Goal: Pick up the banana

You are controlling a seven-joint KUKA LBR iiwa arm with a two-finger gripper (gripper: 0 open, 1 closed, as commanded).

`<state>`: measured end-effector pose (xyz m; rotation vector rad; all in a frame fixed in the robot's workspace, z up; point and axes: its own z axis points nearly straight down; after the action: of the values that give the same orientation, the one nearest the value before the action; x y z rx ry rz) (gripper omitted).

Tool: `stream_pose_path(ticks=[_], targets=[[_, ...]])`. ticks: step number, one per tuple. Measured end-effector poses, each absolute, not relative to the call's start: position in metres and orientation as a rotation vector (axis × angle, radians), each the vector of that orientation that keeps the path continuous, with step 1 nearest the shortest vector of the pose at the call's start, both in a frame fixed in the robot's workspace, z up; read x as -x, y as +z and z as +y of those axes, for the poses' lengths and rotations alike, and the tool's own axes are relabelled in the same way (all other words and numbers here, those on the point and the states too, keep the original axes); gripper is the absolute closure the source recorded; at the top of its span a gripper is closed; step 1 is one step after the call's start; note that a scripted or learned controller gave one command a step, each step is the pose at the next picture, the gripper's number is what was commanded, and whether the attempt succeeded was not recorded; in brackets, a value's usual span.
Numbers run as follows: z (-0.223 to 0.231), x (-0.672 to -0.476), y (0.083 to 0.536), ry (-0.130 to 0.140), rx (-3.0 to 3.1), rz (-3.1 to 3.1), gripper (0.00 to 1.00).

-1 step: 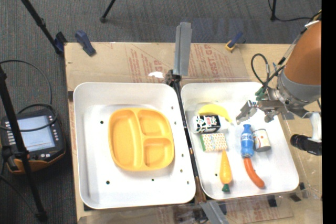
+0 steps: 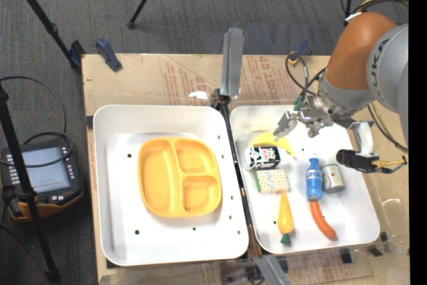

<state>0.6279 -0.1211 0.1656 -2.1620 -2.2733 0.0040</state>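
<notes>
Banana [image 2: 268, 139] sits in the right bin [image 2: 367, 210], up near that bin's back-left area, mostly tucked behind a little black-and-white carton [image 2: 264, 157], so just a yellow chunk of it shows.

Going big to small: the arm [image 2: 373, 63] comes in from the right, grey with that fat orange section, and hangs over the back of the right bin. Then you've got the two white bins side by side on a cardboard-covered bench [image 2: 160, 77]. The left bin [image 2: 113, 143] holds a yellow divided plate [image 2: 179, 177], sitting flat roughly in the middle.

The gripper [image 2: 291, 123] hovers just above and to the right of the banana, not touching it as far as the view shows. Whether its fingers are spread or pressed together, can't tell from this angle, too much clutter and cabling around the wrist.

Smaller stuff in the right bin: a blue bottle [image 2: 313, 178] standing just beside a small silver can [image 2: 332, 179], a speckled green-edged packet [image 2: 271, 181] right in front of the carton, a toy carrot [image 2: 285, 212] lying near the front, and an orange sausage-shaped thing [image 2: 323, 221] to the right of it.
</notes>
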Motion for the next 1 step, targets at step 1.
stream_pose_path(ticks=[1], targets=[[-0.1132, -0.6443, 0.0856, 0.002, 2.109, -2.324, 0.0]])
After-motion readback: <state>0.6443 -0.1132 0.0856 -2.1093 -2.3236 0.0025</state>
